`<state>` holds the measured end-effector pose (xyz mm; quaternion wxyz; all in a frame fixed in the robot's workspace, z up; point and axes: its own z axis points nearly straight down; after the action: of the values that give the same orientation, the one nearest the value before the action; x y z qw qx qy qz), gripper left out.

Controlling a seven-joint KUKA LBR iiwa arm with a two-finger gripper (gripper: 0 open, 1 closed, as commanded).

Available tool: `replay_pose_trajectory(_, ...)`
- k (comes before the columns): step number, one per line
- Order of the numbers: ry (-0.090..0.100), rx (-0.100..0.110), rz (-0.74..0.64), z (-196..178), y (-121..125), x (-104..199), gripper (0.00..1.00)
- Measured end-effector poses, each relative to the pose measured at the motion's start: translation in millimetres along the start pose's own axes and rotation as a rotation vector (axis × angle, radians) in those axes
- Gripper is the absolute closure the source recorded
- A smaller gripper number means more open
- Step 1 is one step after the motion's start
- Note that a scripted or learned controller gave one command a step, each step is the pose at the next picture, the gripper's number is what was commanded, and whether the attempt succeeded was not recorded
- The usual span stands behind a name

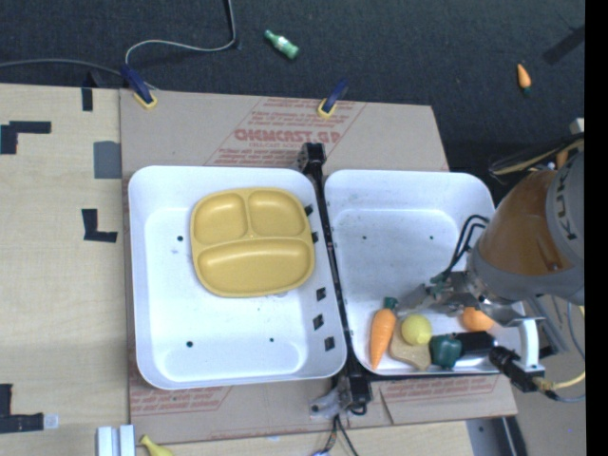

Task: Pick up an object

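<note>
Right bin point(408, 193), near corner: carrot point(381, 336) lies with its long axis running roughly near–far, green top toward the far side, tip pointing to the near rim. Just beside it — a yellow lemon-like piece point(415, 330), a tan slab point(408, 354), a dark green item point(446, 351) and an orange piece point(476, 319), all crowded together. Pincer point(446, 297) low over this cluster; open or clenched — cannot tell. Left bin point(152, 255) holds a yellow divided plate point(253, 240).
</note>
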<state>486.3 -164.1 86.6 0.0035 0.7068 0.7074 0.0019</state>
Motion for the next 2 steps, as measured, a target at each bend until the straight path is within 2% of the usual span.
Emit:
replay_pose_trajectory(1, -0.004, 0.0, 0.002, 0, -1, 53, 0.0)
replay_pose_trajectory(2, 0.0, 0.001, -0.001, 1, 73, 67, 0.0)
